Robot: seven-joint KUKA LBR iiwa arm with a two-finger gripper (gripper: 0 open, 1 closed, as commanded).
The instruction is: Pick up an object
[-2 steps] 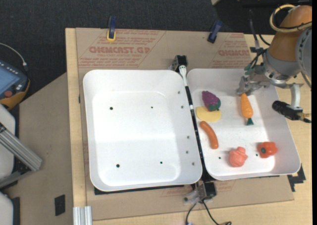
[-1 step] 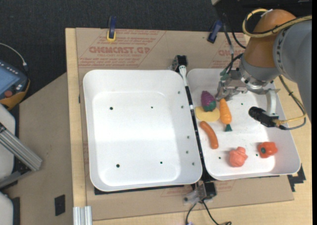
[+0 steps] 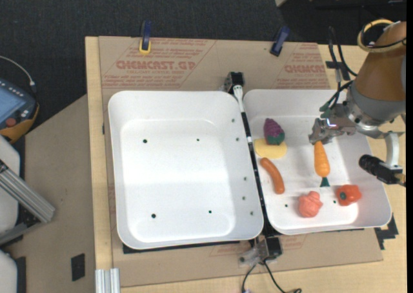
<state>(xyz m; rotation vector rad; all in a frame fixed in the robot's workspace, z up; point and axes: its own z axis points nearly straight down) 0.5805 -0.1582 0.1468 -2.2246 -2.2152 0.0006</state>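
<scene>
The gripper (image 3: pixel 321 133) hangs over the right bin (image 3: pixel 381 211) — finger spacing cannot be told. The carrot (image 3: pixel 321 160) lies just below its tip, apparently touching. Left of it sit the purple toy (image 3: pixel 274 131) and yellow piece (image 3: pixel 271 150); the sausage (image 3: pixel 273 175) lies below-left.

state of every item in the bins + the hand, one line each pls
hand: low in the right bin, right above the carrot's top end; grasp unclear
carrot: lying in right bin, under the hand
purple toy: resting, untouched
yellow piece: lying flat, touching the purple toy
sausage: lying diagonal
pink toy: resting near front wall
red tomato: resting, apart
</scene>
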